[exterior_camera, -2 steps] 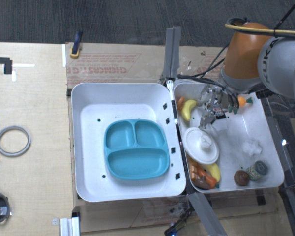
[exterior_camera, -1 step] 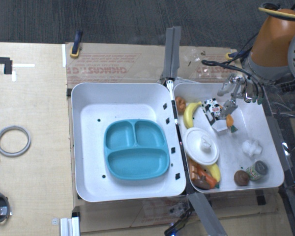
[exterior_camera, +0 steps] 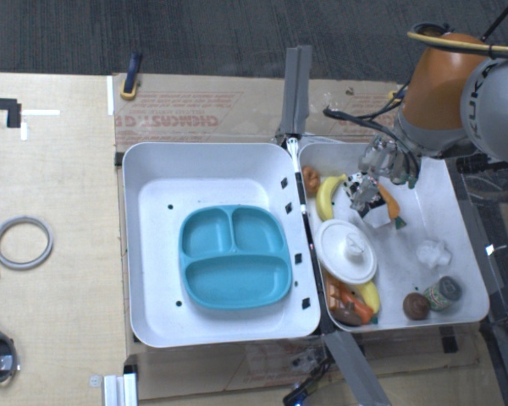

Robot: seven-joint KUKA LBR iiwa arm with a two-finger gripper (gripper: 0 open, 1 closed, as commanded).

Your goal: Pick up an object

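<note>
My gripper (exterior_camera: 374, 184) hangs low in the right white bin (exterior_camera: 457, 227), beside the curved yellow banana (exterior_camera: 325, 196); its grip I cannot tell, so nothing looks lifted yet.

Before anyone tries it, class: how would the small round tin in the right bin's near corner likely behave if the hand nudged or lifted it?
The tin lies tilted on its side, so a nudge would probably roll it. It looks rigid and smooth, so it may slip from a loose pinch. The brown ball beside it would likely roll too if bumped.
</note>
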